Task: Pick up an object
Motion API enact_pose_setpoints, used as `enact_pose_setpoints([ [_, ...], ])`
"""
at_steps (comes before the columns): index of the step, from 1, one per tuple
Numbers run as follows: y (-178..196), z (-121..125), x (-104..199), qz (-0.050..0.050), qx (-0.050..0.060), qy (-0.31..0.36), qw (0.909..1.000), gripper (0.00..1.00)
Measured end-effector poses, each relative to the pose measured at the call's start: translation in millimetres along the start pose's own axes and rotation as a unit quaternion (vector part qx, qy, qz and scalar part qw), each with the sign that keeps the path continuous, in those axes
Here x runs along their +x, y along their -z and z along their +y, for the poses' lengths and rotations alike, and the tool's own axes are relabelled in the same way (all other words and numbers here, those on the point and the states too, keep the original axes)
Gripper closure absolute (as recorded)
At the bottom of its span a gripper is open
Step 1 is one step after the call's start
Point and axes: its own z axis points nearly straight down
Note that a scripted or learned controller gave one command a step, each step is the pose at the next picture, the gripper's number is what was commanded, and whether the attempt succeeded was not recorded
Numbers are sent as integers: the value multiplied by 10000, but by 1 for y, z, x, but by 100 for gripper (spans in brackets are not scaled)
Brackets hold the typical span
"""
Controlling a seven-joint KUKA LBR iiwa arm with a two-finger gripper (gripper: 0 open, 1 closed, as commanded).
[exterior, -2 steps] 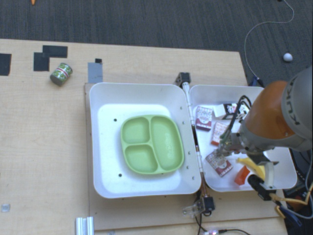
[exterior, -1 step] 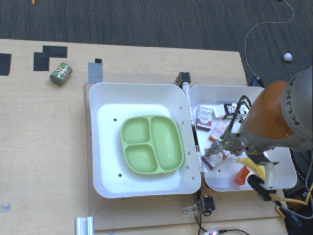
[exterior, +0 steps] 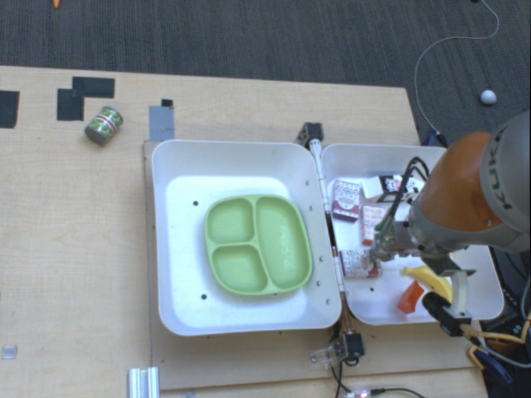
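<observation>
White plastic forms the two shallow bins on the wooden bench (exterior: 75, 247). Nearest the camera in the right bin (exterior: 373, 309) lie an orange piece (exterior: 410, 298) and a yellow banana (exterior: 431, 281), just beside each other and partly under the arm (exterior: 465, 193). The gripper (exterior: 380, 247) hangs low over the middle of this bin, above a small red-and-white packet (exterior: 355, 263) by the bin's left wall; whether its fingers are apart or together cannot be told, and nothing is seen held between them. Farther back in the same bin sit a dark red packet (exterior: 346, 199) and a paler packet (exterior: 373, 219). The left bin (exterior: 178, 305) holds a green divided plate (exterior: 257, 245) with three compartments, lying flat near its middle. Far off on the bench, well apart from both bins, a small tin (exterior: 104, 126) lies on its side near some black patches (exterior: 85, 95).
</observation>
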Motion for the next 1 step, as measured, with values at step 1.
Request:
enact_pose_setpoints([
  [1, 0, 0, 0, 1, 2, 0, 10000, 0],
])
